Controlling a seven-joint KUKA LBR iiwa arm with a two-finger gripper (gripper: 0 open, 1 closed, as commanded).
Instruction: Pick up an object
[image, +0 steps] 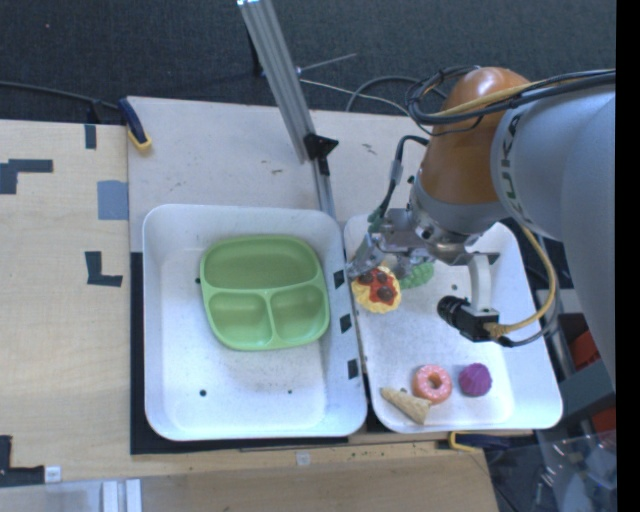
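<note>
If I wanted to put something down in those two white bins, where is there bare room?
Left bin: bare floor round the green plate, widest in front. Right bin: a patch between gripper and donut. Crowded by the yellow toy, and by the donut, purple ball and wedge.

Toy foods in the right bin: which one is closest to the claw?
The yellow piece with red on top, right under the claw. The donut, purple ball and cone lie near the front.
</note>
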